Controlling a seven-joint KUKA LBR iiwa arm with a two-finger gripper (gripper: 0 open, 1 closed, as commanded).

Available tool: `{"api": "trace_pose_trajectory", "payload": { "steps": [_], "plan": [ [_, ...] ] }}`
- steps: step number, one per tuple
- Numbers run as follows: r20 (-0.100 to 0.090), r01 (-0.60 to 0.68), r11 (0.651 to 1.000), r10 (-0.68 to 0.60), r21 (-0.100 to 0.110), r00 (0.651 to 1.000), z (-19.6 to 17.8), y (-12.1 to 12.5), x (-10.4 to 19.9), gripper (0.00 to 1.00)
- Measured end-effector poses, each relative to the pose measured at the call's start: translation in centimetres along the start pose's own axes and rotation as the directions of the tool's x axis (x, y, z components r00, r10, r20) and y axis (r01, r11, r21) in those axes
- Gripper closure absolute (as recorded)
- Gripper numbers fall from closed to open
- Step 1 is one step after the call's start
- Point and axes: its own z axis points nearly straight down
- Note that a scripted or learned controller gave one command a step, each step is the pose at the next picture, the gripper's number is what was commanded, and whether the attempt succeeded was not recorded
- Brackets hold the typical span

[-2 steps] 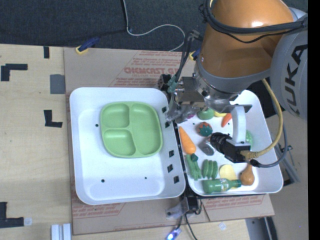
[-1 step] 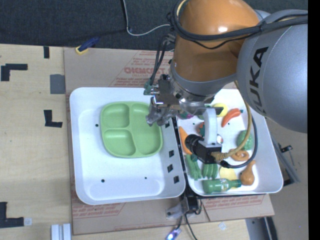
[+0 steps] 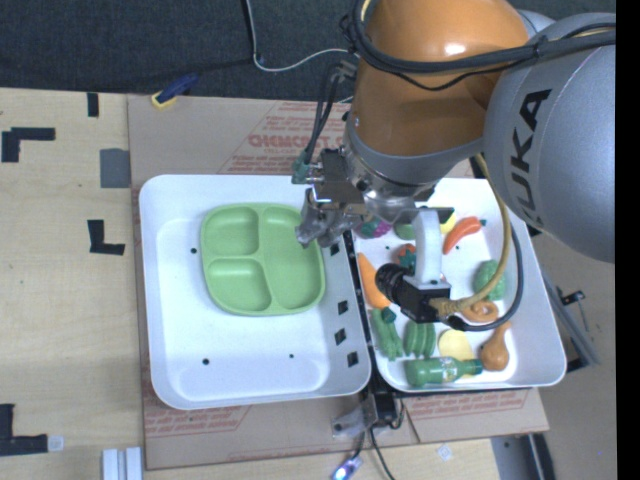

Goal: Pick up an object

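Your gripper (image 3: 322,218) hangs over the green plate (image 3: 250,258) at its right edge, can't tell if it's open or closed. Nearest grab is the orange carrot (image 3: 370,286), just lower right in the right bin (image 3: 535,363).

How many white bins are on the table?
2. The left bin holds a green plate; the right bin, partly covered by the arm, holds small toys. None seem hidden.
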Motion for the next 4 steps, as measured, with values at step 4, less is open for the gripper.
{"api": "trace_pose_trajectory", "payload": {
  "steps": [4],
  "plan": [
    [0.002,-0.003,1.0,0.003,0.006,1.0,5.7,5.1,4.5,1.0]
  ]
}}
